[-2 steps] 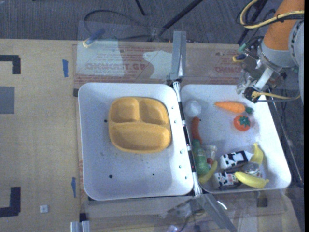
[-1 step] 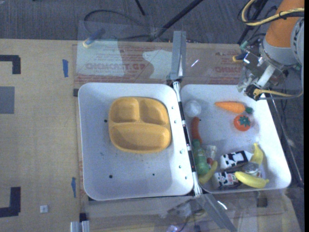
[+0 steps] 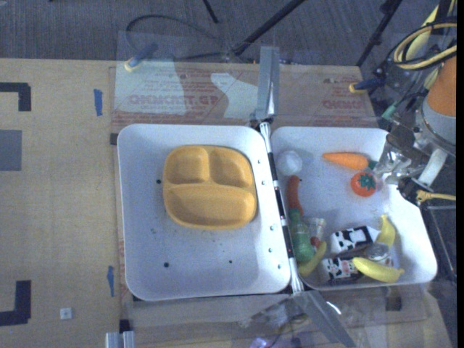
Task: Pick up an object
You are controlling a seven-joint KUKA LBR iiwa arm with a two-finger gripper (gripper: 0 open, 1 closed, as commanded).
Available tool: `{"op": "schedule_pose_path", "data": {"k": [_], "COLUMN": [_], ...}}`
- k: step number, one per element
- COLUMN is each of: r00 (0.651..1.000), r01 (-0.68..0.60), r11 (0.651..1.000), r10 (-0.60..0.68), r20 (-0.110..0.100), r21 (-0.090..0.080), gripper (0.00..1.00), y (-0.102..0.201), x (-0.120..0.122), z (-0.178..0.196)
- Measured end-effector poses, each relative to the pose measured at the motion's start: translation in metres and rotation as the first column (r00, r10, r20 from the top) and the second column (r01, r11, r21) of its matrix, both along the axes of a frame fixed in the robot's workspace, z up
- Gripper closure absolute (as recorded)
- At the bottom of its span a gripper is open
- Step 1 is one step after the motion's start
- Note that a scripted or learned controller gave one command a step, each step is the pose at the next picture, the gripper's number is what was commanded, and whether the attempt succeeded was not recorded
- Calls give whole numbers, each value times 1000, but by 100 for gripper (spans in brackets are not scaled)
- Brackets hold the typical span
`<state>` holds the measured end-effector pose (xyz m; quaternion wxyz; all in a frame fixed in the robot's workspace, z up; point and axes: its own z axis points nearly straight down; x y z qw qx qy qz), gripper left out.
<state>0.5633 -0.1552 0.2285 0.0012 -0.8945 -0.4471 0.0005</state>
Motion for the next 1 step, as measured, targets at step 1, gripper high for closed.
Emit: {"op": "schedule_pose_path", "data": {"k": [1], "r00": [958], "r01": [-288], "r11": [958], "r10": [288], "r20": [4], "r21": [-3], "gripper": [100], "y": [62], "x": [2], "z": [53]}}
